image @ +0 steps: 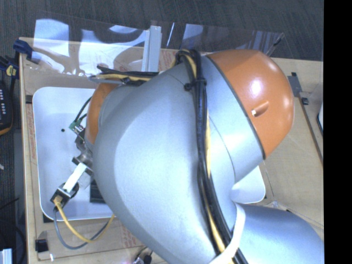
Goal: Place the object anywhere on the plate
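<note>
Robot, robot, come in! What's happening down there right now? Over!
Arm leaning low over the left bin, over. Its big grey body blocks most of the bin floor. Yellow cable hangs past the bin's near edge. Over.

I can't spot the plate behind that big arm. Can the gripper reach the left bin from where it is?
Probably yes: the arm already hangs over the left bin; nothing visible blocks it.

Grey arm (165, 164), orange band (258, 100), black cables (202, 147)
</note>
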### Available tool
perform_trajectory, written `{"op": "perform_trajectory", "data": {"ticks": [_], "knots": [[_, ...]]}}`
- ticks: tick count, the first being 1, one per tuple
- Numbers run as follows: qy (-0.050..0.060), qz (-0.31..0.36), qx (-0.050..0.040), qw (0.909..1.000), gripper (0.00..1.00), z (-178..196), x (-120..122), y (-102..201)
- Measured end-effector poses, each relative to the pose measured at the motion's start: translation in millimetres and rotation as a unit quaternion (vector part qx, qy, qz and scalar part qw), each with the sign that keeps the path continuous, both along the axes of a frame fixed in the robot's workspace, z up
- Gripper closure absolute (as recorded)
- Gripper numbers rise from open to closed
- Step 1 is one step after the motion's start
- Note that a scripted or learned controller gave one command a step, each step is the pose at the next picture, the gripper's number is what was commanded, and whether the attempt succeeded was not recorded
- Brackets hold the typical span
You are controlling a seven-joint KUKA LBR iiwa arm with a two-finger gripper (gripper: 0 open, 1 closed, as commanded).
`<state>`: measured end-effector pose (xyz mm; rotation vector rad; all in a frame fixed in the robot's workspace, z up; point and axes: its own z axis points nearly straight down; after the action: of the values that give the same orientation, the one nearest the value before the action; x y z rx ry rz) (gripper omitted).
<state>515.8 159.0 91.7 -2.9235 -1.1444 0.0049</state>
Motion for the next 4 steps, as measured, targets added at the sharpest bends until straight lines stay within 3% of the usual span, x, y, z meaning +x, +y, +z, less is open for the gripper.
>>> {"op": "perform_trajectory", "data": {"ticks": [1, 2, 3, 4], "knots": [[-0.002, -0.209, -0.0020, 0.9779, 1.00, 126, -2, 3], [0.004, -0.065, -0.0006, 0.9979, 1.00, 101, -40, -65], [0.002, -0.015, -0.0008, 0.9999, 1.00, 109, 1, 27], [-0.002, -0.123, -0.0004, 0.9923, 1.00, 186, 12, -14]]}}
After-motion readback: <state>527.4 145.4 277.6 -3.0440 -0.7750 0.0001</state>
